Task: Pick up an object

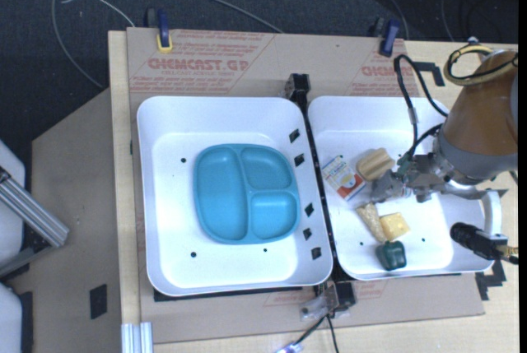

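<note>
1. Lying in the right bin [428,265] are several small objects: a tan block [373,163], a small white and red packet [339,175], a yellowish piece [394,225] with a pale wedge [370,220] beside it, and a dark green object [392,255] nearest the front wall.
2. The gripper [394,185] sits low among them, between the tan block and the yellowish piece; whether it is spread or closed, or has hold of anything, cannot be told from this blurred view.
3. The arm [482,129] reaches in from the right, over the right bin's far side.
4. The left bin [165,129] holds a blue divided plate [245,192], lying flat near its middle.
5. Both bins rest side by side on a board [206,55] held by blue clamps [164,29] at the back edge.
</note>
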You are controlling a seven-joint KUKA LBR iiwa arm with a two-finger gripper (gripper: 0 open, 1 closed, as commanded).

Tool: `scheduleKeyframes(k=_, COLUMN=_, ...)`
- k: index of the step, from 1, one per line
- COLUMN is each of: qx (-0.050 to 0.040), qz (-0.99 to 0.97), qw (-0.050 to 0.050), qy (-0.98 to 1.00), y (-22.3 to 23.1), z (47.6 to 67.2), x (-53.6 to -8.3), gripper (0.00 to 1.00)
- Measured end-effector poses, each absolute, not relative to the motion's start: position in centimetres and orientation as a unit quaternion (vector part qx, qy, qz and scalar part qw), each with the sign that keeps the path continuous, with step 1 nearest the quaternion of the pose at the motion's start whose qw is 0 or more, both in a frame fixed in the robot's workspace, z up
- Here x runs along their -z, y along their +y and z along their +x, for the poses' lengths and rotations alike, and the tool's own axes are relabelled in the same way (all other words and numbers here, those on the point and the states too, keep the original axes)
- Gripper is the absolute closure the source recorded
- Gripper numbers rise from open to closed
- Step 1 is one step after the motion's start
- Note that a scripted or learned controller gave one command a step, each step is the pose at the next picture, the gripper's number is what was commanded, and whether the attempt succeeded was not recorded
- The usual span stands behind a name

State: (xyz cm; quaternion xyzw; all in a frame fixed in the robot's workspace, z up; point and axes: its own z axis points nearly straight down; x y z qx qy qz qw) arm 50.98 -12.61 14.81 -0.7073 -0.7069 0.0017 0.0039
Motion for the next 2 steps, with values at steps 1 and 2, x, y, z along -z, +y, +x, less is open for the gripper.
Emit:
scheduleKeyframes(k=1, qx=-0.0011, qz=-0.707, qw=0.003, qy=-0.707, y=-12.1, z=51.4, x=-8.7, gripper=0.0)
scheduleKeyframes(k=2, qx=0.0006, qz=-0.707, qw=0.001, qy=-0.707, y=-12.1, z=51.5, x=-10.1, gripper=1.0)
